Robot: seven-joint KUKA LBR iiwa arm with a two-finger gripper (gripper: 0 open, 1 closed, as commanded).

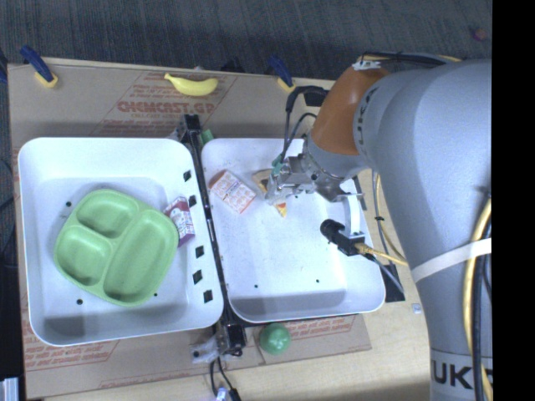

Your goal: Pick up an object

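Orange-and-yellow wedge (281,210), a small piece whose kind I cannot make out, lies on the floor of the right-hand bin (284,278), in its rear half and toward the middle. The hand (287,189) is low over this bin, just above and behind the wedge. It is very close to it, though the view does not settle whether the two touch. Whether the hand is wide or narrow cannot be told from this angle, and nothing can be seen gripped in it.

Just left of the hand sits a tan scrap (262,180), partly hidden by the hand. Beyond that, near the bin's left wall, a small flat box with a red-and-white pattern (231,190) lies tilted. The grey arm with its orange band (338,124) comes in from the right and covers the bin's rear right corner.

In the left-hand bin (50,161) a green divided plate (117,245) with three compartments lies flat. A small dark red and white packet (180,217) rests at the plate's right edge, close to the wall between the bins.

Both bins stand on a cardboard sheet (125,107) printed with red lettering, spread over the surface. A yellow banana (192,83) lies on the cardboard behind the left bin. Blue clamps (38,65) hold the sheet's rear edge. A green ball (273,338) rests on the cardboard in front of the right bin.
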